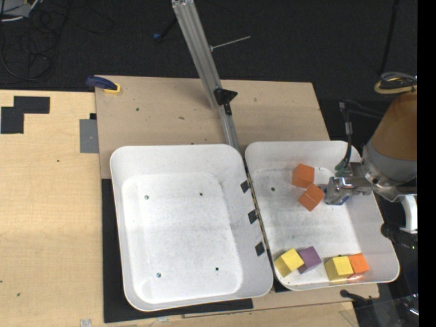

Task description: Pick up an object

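left shallow white plastic bin (136, 165) holds nothing to grasp. right white bin (272, 152) carries two orange foam cubes (303, 176), the lower cube (311, 197) just beside the jaws (335, 191), likely the target; jaw state cannot be told. yellow, purple blocks (300, 259) lie near the front rim.

Aluminium rail (202, 54) slanting over bench (170, 111); blue clamp (102, 83) at corner.

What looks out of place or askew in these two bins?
Nothing is spilled or damaged. All six blocks sit in the right bin. One orange block lies tilted beside the hand; whether they touch is unclear.
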Robot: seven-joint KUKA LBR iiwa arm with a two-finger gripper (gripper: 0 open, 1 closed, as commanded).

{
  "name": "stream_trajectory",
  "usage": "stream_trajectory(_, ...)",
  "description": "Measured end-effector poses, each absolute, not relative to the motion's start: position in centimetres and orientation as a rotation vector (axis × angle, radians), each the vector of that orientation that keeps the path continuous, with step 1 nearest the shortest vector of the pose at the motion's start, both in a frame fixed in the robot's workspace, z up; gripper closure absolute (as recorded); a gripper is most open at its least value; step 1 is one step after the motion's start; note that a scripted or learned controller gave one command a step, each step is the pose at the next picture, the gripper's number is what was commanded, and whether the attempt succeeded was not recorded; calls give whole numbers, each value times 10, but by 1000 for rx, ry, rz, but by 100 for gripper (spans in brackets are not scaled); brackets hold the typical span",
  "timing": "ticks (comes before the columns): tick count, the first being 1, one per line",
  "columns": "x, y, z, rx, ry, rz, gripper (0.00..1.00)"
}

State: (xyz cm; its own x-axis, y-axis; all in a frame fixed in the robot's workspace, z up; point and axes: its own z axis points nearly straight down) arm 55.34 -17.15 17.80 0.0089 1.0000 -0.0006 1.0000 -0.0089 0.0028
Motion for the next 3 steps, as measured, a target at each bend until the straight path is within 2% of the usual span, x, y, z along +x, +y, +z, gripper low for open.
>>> stream_trajectory(1, 554, -173, 223, 2217, 2223, 2, 100)
stream_trajectory(2, 567, -116, 214, 2220, 2230, 0, 100)
stream_trajectory(3, 567, -65, 220, 2220, 2230, -1, 100)
